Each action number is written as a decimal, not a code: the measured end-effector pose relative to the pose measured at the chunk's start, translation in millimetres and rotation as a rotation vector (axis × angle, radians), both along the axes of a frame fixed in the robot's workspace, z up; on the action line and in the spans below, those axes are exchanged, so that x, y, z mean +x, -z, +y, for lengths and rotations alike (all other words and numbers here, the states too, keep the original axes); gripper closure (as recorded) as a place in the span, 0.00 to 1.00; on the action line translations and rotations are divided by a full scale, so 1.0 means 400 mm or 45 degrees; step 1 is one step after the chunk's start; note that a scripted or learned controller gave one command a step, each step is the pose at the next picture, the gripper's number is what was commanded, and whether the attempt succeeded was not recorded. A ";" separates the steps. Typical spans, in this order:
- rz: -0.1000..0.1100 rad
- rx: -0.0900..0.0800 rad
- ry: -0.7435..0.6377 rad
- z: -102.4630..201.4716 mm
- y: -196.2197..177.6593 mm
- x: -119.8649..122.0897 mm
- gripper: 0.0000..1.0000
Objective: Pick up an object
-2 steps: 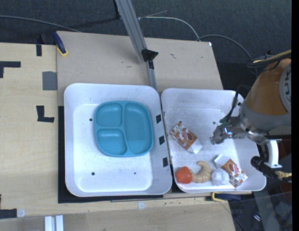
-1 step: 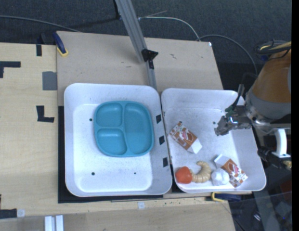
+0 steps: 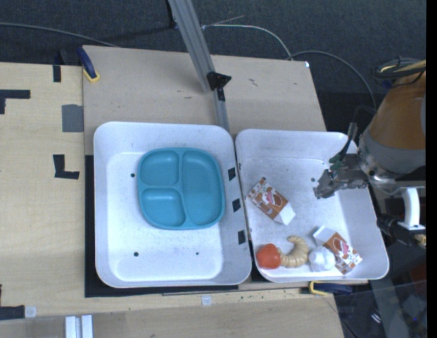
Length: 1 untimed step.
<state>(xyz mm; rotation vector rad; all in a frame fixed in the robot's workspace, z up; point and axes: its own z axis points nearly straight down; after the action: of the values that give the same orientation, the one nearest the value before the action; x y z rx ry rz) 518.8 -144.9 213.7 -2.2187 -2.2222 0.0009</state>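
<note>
The claw [image 3: 325,186] hangs over the right bin [image 3: 288,143], near its right wall; whether it is released or clenched cannot be told.

Nothing sits between its tips. Just left and below lies a small red-and-white carton [image 3: 269,200], its print too small to read. A second red-and-white carton [image 3: 340,251] lies in the lower right corner, touching a white lump [image 3: 319,260], beside a tan croissant [image 3: 295,253] and a red tomato [image 3: 269,256]. The left bin [image 3: 112,189] holds a blue divided plate [image 3: 181,189].
</note>
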 end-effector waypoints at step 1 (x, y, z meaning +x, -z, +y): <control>0.001 0.002 -0.006 0.142 0.015 0.024 1.00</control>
<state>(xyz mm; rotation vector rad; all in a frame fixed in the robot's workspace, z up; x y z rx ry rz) 528.5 -88.1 207.7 -2.2121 -2.2267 -0.0001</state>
